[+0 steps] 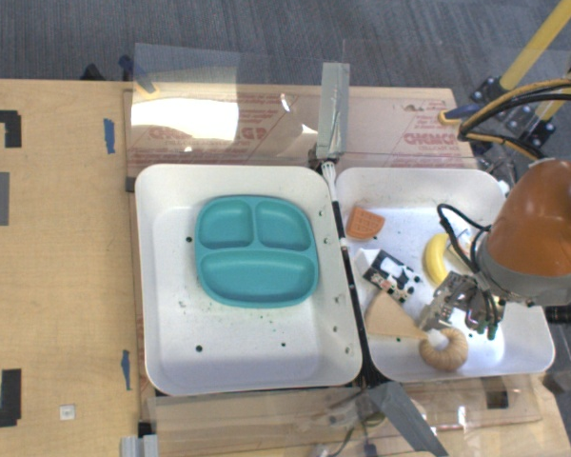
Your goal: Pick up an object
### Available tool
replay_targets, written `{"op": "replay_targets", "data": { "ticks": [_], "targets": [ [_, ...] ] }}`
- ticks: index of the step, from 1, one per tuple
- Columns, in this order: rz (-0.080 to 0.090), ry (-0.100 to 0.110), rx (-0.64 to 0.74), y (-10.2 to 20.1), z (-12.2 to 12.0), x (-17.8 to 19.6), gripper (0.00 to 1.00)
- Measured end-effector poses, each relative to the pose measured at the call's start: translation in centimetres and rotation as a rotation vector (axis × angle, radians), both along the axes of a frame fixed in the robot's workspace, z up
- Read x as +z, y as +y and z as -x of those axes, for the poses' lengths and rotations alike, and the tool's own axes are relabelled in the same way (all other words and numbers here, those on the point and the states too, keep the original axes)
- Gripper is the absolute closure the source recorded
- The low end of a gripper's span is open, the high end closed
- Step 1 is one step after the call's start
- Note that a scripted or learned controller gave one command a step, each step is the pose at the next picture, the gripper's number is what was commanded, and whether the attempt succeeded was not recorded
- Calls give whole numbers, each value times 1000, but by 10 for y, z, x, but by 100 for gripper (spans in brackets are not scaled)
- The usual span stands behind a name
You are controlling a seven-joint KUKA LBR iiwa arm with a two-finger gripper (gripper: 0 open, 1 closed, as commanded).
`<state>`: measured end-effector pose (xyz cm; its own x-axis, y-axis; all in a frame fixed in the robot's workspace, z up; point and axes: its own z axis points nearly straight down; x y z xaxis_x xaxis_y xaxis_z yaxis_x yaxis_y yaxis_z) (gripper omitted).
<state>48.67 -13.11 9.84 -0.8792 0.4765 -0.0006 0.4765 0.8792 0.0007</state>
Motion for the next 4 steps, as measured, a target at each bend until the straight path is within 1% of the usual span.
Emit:
{"op": "replay_targets", "data": {
  "ticks": [1,2,3,4],
  "targets": [
    [2,-9,-288,31,-8,-8,100],
    [-2,-7,-586,32,-29,-8,100],
    [-2,-1,-845,119,6,87,100],
    [0,1,-1275,172,-19,131,100]
  ]
}}
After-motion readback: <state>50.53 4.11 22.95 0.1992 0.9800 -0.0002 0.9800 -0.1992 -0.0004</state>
